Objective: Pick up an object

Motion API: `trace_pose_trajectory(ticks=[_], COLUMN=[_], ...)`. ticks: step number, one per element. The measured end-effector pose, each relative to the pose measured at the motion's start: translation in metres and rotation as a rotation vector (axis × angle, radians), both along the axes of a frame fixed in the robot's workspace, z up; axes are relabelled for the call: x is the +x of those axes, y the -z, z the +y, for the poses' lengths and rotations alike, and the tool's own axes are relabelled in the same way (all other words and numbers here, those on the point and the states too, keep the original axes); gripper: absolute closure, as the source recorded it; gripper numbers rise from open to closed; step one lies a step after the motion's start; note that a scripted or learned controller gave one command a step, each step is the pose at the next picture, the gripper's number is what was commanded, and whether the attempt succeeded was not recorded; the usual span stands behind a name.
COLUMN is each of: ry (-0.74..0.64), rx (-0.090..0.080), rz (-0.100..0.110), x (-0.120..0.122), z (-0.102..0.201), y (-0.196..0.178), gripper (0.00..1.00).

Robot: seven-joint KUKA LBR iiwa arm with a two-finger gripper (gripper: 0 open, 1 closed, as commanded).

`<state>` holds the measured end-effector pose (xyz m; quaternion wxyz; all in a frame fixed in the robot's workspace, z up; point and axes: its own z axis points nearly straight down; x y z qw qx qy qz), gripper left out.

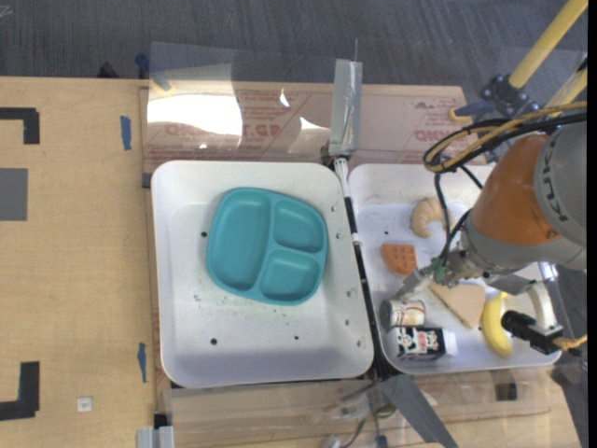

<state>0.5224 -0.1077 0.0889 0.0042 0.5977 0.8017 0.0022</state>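
In the camera view, the gripper (431, 273) hung low over the middle of the right bin (373, 183), and whether it gripped anything could not be told, so the pick looked not yet done. That bin carried six things: one orange waffle (399, 257), one pale shell-shaped piece (427, 216), one tan wedge (459, 303), one banana (494, 326), two small cartons (419, 341). The left bin (177, 250) held one teal divided plate (266, 245) near its centre

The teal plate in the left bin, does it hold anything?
Empty: all three compartments of the teal plate show bare teal surface.
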Motion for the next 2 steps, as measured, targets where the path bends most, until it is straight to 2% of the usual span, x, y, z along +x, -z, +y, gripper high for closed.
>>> trace_pose_trajectory(ticks=[1, 2], ry=[-0.002, 0.222], rx=[-0.004, 0.001], rz=[-0.008, 0.002], x=[0.003, 0.015], z=[-0.001, 0.005], y=[-0.012, 0.0], gripper=[1.0, 1.0])
